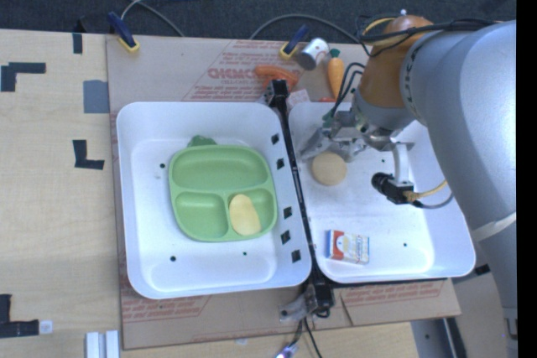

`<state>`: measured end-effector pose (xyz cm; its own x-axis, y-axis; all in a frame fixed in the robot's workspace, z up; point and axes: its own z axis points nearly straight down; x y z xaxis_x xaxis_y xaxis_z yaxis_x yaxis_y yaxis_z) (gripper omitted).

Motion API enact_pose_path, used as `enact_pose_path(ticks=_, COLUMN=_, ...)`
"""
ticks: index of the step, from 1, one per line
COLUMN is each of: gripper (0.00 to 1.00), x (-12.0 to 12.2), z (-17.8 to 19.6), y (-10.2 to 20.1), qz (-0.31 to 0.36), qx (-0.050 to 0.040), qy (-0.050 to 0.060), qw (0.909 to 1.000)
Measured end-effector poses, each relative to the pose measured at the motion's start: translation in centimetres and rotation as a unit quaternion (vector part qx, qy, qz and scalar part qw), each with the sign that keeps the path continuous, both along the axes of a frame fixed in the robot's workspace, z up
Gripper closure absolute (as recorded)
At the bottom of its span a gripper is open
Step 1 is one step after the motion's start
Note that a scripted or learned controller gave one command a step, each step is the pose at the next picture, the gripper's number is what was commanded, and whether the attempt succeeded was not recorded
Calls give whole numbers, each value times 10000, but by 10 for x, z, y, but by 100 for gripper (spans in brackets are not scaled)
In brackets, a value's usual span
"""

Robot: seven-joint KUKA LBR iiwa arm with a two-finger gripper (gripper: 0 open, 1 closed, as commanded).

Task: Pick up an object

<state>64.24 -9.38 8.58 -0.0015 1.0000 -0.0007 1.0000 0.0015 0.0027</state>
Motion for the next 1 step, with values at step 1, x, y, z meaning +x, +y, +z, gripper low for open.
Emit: enact_pose_path(ticks=1, gripper=0, x=2, z=0, y=-15, qz=1, qx=-1, qy=-3, qw=10000)
